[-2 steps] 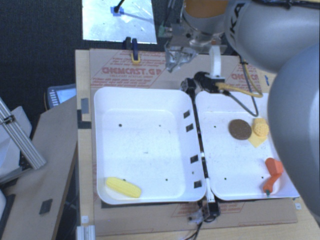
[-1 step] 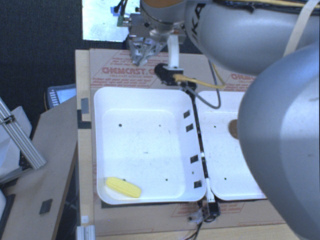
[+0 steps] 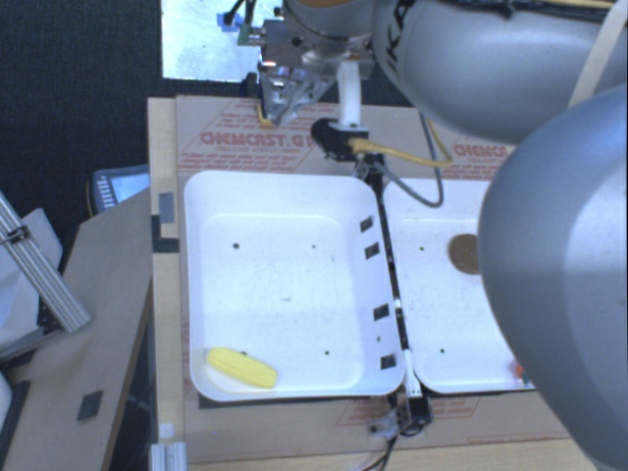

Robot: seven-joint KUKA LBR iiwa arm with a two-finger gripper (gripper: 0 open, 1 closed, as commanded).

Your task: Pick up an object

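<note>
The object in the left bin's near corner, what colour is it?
Yellow object, clear in the camera view.

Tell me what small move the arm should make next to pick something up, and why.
Probably swing the gripper down-view toward the yellow object, which lies in the left bin's near-left corner. The gripper sits beyond the bin's far edge, over the brown board, far from anything to grasp.

Bench ran pale brown, left part lying lower. On it lay printed cardboard sheet, red lettering showing along far edge. Two white bins sat side by side on sheet: left bin, right bin, rims touching. Black clips lined shared edge.
</note>
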